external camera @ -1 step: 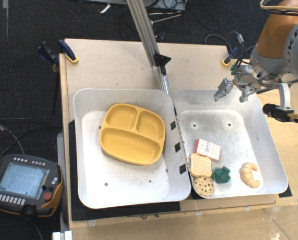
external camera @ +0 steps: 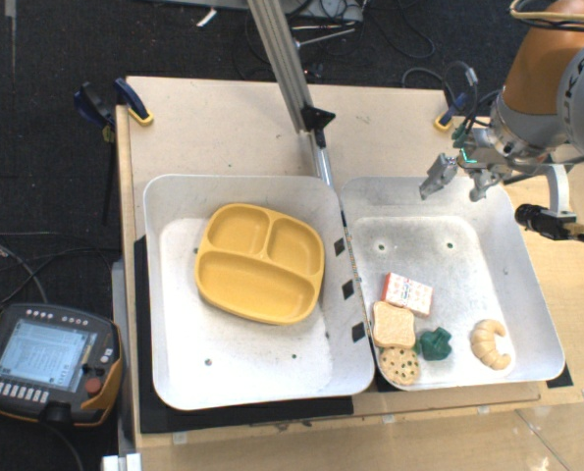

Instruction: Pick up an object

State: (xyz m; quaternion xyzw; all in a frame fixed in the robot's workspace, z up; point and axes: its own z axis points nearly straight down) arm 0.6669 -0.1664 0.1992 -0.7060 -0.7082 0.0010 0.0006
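White and red, a small flat carton (external camera: pixel 408 293) is seen in the lower middle of the right white bin (external camera: pixel 527 273), its long axis running from upper left to lower right. Around it four more small things are counted: one slice of toy toast (external camera: pixel 394 326), one round spotted cookie (external camera: pixel 400 365), one dark green lump (external camera: pixel 434 343) and one pale croissant (external camera: pixel 492 343). All five lie well below and slightly left of the two-finger gripper (external camera: pixel 456 181), which hovers over the bin's upper edge, fingers spread apart and holding nothing. One yellow divided plate (external camera: pixel 260 263) is seen in the left white bin (external camera: pixel 174 361).
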